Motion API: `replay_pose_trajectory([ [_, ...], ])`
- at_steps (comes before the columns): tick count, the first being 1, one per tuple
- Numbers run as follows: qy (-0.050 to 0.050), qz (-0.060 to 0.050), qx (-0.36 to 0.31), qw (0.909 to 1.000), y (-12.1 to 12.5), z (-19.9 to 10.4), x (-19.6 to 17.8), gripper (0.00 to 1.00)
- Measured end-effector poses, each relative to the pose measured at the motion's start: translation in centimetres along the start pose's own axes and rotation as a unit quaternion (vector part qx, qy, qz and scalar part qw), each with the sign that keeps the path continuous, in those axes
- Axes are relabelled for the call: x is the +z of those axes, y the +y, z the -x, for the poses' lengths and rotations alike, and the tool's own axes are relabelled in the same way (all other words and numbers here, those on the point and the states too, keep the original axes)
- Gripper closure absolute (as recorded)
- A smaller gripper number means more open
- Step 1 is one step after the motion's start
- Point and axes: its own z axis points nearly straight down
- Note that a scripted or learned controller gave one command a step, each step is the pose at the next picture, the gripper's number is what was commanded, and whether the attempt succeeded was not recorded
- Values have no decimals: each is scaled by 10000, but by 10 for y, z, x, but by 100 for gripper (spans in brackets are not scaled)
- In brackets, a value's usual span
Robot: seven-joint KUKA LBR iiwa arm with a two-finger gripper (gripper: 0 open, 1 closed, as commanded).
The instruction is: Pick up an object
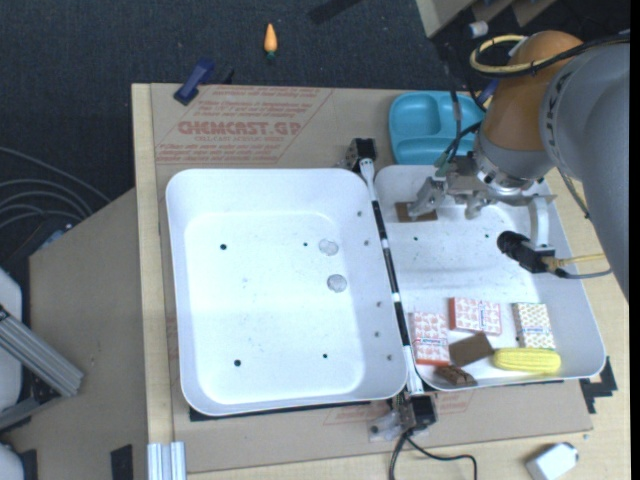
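Lying near the claw (440, 196), a brown block (415, 211).

Hand (432, 200) over right bin (580, 313)

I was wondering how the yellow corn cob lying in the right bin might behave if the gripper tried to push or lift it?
The corn cob looks rounded and long, so a sideways push would probably roll it. It lies by the bin's near wall, likely leaving little room for fingers. Its bumpy surface may help grip.
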Motion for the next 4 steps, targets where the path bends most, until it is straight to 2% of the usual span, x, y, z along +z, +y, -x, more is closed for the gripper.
replay_pose_trajectory([
  [1, -2, 13, -2, 10000, 1, 0, -10, 100],
  [2, -3, 10, -1, 10000, 1, 0, -10, 0],
  [3, -4, 23, -3, 10000, 1, 0, -20, 100],
  [4, -5, 20, -3, 10000, 1, 0, -20, 0],
])
